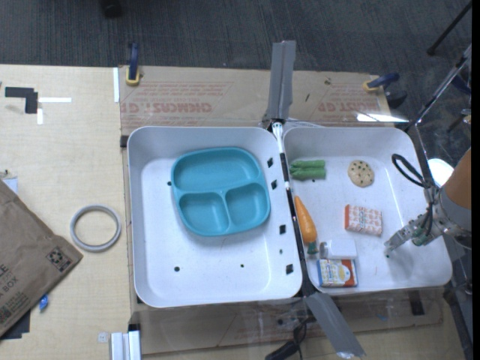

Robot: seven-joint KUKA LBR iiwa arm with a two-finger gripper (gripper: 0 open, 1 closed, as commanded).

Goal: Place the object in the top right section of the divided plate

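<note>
A blue divided plate (220, 190) lies in the left bin (150, 276), with one wide section at the back and two smaller ones in front. The right bin (390, 137) holds a green vegetable (307, 170), a cookie (361, 173), an orange carrot (304, 220), a red and white packet (363, 220), a white block (342, 247) and a small carton (335, 272). My gripper (409, 238) hangs low over the right bin's front right corner, open, with nothing between its fingers. It is to the right of the packet.
A grey tape ring (95, 226) and a brown cardboard box (22, 253) lie on the bench left of the bins. A grey divider strip (283, 81) runs between the bins at the back.
</note>
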